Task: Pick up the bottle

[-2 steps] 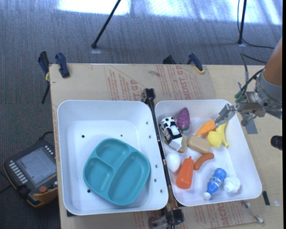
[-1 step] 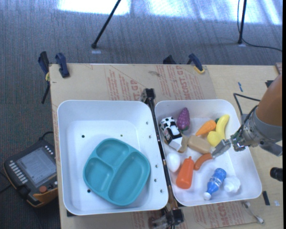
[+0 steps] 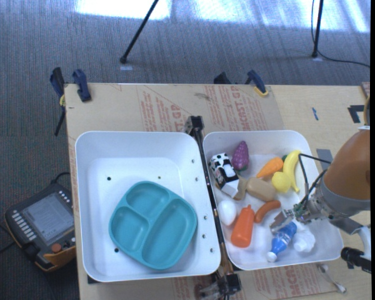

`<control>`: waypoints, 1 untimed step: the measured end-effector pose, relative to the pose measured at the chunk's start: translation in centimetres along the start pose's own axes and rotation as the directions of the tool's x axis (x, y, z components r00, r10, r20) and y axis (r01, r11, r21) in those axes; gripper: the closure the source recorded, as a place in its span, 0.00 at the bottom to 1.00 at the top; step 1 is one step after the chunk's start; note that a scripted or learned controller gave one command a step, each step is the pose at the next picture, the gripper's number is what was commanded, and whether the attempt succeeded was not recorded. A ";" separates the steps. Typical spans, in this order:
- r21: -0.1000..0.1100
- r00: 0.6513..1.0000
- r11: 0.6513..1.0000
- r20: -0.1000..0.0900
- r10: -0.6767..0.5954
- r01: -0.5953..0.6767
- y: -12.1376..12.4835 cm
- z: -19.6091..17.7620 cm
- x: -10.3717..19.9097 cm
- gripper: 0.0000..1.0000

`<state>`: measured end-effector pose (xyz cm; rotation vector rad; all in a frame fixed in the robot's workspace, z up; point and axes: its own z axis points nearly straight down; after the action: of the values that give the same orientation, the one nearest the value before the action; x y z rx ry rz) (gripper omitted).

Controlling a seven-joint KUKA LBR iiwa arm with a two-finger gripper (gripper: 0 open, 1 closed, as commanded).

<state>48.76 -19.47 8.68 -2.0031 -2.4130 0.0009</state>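
Two bottles lie in the right bin [image 3: 262,136]. An orange bottle [image 3: 242,227] rests near the bin's middle front, its cap pointing to the back. A clear bottle with a blue label and blue cap [image 3: 281,239] lies tilted at the front right. My gripper [image 3: 287,218] hangs low in the bin, right over the clear bottle's upper end, with the orange-banded wrist [image 3: 356,167] behind it to the right. No object is seen lifted.
Around the bottles lie a sausage [image 3: 267,210], an egg [image 3: 227,212], a tan block [image 3: 260,189], a cow-print carton [image 3: 223,169], a purple fruit [image 3: 240,155], a carrot [image 3: 270,166], a lemon [image 3: 280,181] and a banana [image 3: 292,166]. The left bin [image 3: 94,155] holds a teal divided plate [image 3: 153,225].
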 end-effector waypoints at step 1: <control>-0.002 1.000 1.000 0.000 0.005 -0.005 0.1 -1.1 -0.1 1.00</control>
<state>48.83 -19.55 9.75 -2.0102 -2.4087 -0.0013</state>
